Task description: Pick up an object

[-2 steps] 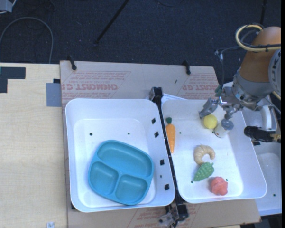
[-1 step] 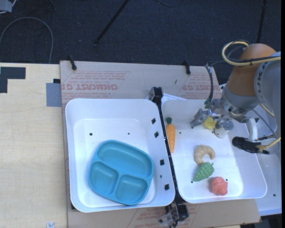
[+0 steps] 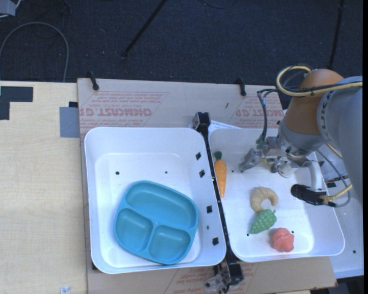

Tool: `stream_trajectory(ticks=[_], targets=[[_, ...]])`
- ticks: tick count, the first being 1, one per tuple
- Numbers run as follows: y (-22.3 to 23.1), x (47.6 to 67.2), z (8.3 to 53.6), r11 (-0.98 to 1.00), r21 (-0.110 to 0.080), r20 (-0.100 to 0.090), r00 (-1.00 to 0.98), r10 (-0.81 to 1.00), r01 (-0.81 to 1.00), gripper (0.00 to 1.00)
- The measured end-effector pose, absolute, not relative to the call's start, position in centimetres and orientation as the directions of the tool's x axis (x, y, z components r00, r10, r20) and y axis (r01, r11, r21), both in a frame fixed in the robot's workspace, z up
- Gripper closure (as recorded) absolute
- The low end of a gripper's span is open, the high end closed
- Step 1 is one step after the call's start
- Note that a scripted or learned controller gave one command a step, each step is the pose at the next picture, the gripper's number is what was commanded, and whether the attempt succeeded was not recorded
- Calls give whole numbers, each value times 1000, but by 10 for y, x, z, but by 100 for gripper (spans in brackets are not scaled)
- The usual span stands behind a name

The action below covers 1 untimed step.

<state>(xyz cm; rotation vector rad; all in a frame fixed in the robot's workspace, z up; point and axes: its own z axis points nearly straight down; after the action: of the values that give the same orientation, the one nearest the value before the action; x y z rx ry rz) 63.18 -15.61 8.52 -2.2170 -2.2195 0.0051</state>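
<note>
With the gripper (image 3: 264,159) poised over the right bin (image 3: 330,250), finger state not discernible, the approach step is judged under way: a descent onto the croissant (image 3: 264,197) just below it, or the carrot (image 3: 220,175) farther left, is called for.

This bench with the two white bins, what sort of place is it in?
Probably a robotics lab. A robot arm reaches over white bins holding toy food like a carrot, with cables trailing across the dark floor behind.
</note>
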Motion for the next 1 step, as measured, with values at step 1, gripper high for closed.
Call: stream_trajectory(ticks=[1], targets=[[-157,632,97,0,-4,1,0,1000,1000,100]])
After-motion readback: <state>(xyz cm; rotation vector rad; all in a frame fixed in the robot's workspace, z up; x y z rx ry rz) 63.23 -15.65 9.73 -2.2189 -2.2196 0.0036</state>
